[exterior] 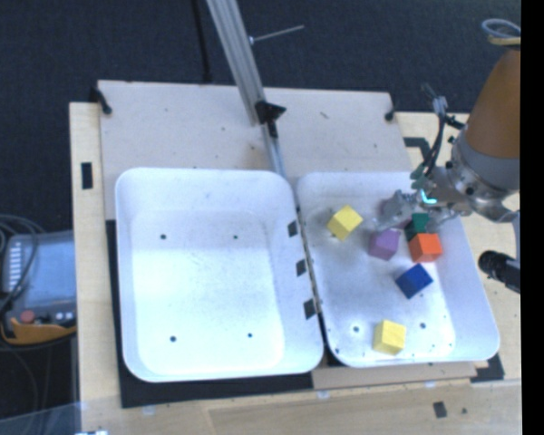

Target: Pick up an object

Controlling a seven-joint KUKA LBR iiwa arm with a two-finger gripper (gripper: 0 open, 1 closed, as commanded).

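progress: nothing lifted yet, grasp and raise left to do | gripper (401,208) low in right bin (471,333), over block cluster; finger state impossible to tell | likely target: purple block (384,243) just below gripper, on bin floor; small, matte; green block (422,223) and orange block (425,246) crowded beside it

On my feed the left white bin (208,270) sits on the table (190,120) beside its twin, their inner rims just touching. A slanted metal rail (236,48) crosses the table's far edge, and off the table's left side I see a grey handheld pendant (38,275) with trailing cables.
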